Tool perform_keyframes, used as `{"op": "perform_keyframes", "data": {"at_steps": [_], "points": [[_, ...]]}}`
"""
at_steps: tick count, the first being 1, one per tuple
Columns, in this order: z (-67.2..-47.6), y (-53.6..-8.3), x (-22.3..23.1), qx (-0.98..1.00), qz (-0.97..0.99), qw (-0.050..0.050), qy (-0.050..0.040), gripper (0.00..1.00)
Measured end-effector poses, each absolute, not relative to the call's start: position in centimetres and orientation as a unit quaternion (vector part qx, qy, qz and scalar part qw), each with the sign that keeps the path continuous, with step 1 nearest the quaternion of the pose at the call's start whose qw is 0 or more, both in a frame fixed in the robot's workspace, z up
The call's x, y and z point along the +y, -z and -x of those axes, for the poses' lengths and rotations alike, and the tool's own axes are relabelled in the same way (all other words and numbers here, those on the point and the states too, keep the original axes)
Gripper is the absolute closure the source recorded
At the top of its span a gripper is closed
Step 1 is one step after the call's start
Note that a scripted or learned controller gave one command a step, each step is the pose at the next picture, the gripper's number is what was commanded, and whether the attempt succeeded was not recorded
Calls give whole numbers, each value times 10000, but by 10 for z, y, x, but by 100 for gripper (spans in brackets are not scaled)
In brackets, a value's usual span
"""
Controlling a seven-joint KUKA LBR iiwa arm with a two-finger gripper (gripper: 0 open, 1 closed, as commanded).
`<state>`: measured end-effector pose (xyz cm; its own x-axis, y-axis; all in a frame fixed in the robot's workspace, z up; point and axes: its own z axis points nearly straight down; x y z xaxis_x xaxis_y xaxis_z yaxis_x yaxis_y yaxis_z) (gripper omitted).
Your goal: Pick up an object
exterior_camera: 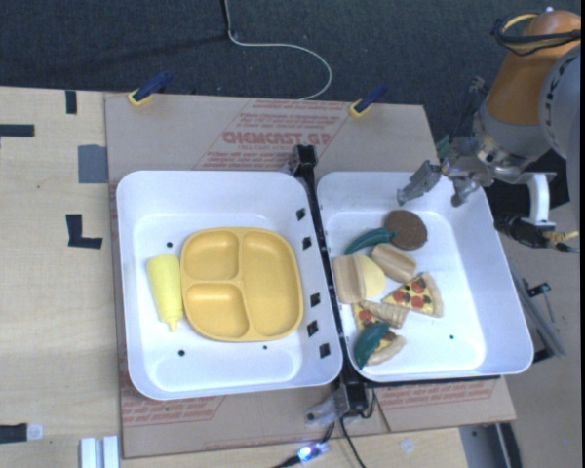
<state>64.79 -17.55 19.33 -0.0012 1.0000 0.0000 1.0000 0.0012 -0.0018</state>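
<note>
In the right bin (487, 330), close to us, we saw a heap of toy food: a pizza slice (416, 296), some bread pieces (359, 279) and a green pepper (370, 239). A round brown cookie (407, 228) lay just behind them. In the left bin (136, 261) sat a yellow plate (242, 283) with a yellow bottle (165, 289) beside it. Farther back, the gripper (439, 185) hung over the right bin's far edge with its two fingers spread apart, and nothing was between them.
</note>
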Motion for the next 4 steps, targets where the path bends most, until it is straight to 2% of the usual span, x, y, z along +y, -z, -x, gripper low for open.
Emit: {"op": "perform_keyframes", "data": {"at_steps": [2, 3, 4], "points": [[-655, -89, -176, -7082, 7060, 20, -20, 0], [-655, -84, -175, -7080, 7062, 1, -11, 0], [-657, -98, -175, -7086, 7056, -29, 3, 100]]}}
